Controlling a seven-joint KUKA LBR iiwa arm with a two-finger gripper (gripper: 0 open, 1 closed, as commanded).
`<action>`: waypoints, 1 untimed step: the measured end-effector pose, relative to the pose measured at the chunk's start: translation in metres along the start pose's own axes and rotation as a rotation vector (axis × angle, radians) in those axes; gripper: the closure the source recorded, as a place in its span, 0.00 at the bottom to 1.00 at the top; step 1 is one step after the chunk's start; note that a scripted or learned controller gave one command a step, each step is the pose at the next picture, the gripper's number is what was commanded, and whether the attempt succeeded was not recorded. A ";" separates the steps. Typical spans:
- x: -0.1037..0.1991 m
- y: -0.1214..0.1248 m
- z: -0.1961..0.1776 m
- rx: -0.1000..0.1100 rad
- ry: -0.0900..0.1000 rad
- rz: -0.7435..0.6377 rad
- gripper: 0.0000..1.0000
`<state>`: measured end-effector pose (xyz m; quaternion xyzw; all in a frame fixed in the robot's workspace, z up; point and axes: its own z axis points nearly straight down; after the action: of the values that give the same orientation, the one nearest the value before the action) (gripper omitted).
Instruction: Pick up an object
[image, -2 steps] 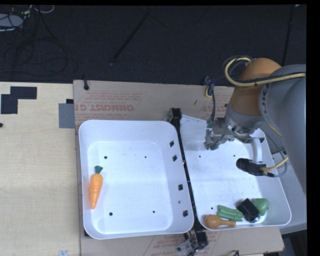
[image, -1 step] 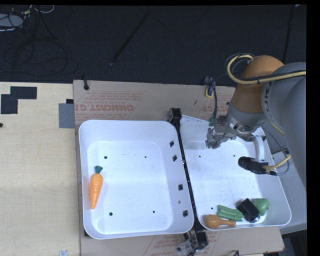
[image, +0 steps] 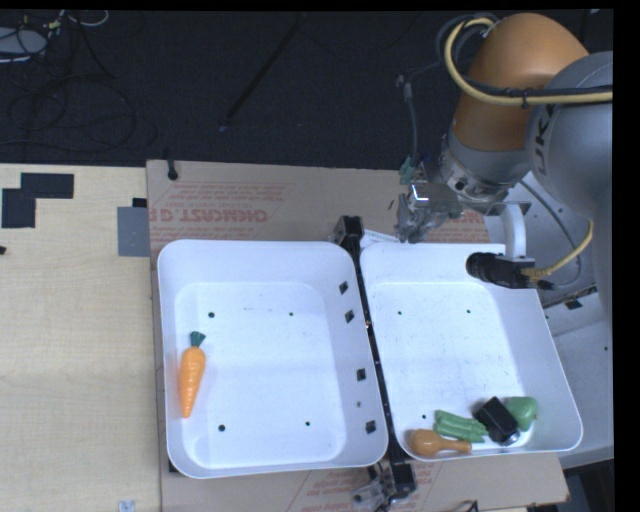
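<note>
Two white bins (image: 455, 290) sit on brown cardboard (image: 260, 200) – beyond it dark floor (image: 200, 80); gripper (image: 415, 225) above the cardboard's far edge, finger state unclear

Beside the glossy white plastic bins (image: 455, 330), matt pale wood bench top (image: 70, 350) is seen; brown cardboard (image: 260, 195) lies beneath them, and a smooth plastic carrot (image: 191, 372) within.

Two shallow white bins, left bin (image: 170, 300) and right bin (image: 560, 380), side by side on brown cardboard sheet (image: 260, 205); light wooden benchtop (image: 70, 330); black cables (image: 90, 90) behind.
</note>
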<state>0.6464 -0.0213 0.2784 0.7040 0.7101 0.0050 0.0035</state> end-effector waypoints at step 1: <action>-0.013 -0.045 -0.112 0.005 -0.002 0.008 1.00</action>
<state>0.6005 -0.0348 0.3893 0.7068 0.7074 0.0023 0.0025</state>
